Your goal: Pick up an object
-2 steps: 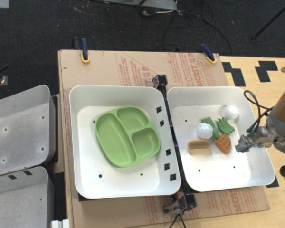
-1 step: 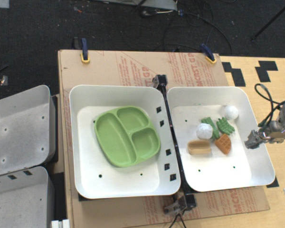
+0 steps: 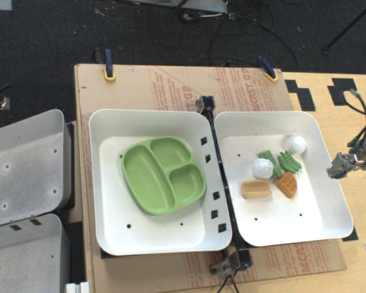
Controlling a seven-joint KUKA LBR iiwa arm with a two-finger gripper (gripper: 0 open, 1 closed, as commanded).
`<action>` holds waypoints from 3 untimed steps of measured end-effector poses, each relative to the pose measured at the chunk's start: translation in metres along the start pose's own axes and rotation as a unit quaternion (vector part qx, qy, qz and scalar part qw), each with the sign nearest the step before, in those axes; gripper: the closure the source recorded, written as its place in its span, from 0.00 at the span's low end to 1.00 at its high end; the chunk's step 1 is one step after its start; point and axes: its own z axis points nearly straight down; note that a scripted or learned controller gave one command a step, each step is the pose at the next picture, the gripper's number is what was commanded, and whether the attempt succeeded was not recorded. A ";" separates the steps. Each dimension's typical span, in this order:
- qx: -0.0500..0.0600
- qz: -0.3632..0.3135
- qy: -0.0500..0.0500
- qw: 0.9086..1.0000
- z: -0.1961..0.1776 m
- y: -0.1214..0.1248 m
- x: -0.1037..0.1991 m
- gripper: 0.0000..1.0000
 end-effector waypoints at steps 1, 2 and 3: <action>0.002 0.000 0.001 1.000 -0.011 0.001 0.000 1.00; 0.003 0.001 0.002 1.000 -0.008 0.018 0.055 1.00; 0.002 -0.002 0.002 1.000 -0.010 0.037 0.102 1.00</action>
